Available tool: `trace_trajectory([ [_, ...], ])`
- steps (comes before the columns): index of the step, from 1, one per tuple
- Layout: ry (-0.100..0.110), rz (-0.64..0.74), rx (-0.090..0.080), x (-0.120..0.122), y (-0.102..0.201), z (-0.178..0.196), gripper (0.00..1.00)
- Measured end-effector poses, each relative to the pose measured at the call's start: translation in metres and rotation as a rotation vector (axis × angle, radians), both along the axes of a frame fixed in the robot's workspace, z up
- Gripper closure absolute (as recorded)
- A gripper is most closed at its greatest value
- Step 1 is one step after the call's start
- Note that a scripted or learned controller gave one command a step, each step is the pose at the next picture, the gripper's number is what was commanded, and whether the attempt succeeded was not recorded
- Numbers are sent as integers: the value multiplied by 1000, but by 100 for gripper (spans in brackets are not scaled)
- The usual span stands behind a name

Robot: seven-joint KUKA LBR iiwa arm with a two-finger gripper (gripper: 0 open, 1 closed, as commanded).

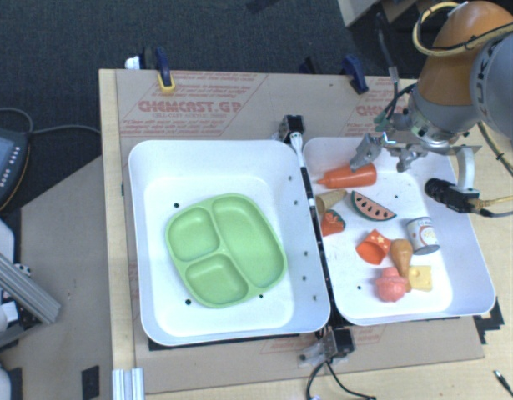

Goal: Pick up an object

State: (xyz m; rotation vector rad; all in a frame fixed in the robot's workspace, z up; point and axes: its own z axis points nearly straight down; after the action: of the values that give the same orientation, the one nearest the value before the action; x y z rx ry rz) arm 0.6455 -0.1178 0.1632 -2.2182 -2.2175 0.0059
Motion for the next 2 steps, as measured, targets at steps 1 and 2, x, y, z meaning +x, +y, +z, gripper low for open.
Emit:
trace_trajectory([
  [1,0,0,0,-8,-6,-50,0],
  [2,-11,0,-2,-6,-7,-75,0],
])
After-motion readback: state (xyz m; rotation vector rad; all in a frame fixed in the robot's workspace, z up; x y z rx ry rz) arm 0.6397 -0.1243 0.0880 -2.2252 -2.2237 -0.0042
